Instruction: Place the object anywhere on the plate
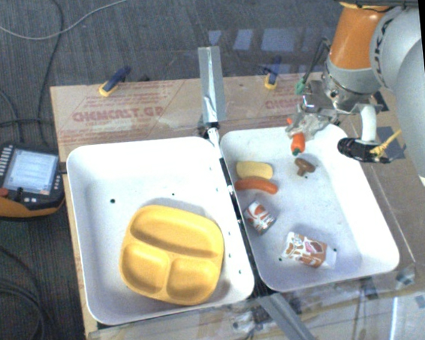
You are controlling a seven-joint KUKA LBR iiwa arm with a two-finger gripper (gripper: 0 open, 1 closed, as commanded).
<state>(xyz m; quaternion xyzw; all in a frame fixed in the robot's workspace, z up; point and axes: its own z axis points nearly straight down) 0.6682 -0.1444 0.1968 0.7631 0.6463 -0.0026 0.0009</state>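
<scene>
The yellow divided plate lies in the left bin, toward its front. My gripper hangs over the far edge of the right bin, well to the right of the plate. It is shut on a small orange carrot-like piece, which hangs from the fingertips with its green end up. The grey arm with the orange band reaches in from the upper right.
In the right bin lie a yellow piece, a red sausage, a small brown piece, a small can and a printed packet. A raised divider separates the bins. A teach pendant sits left of the bench.
</scene>
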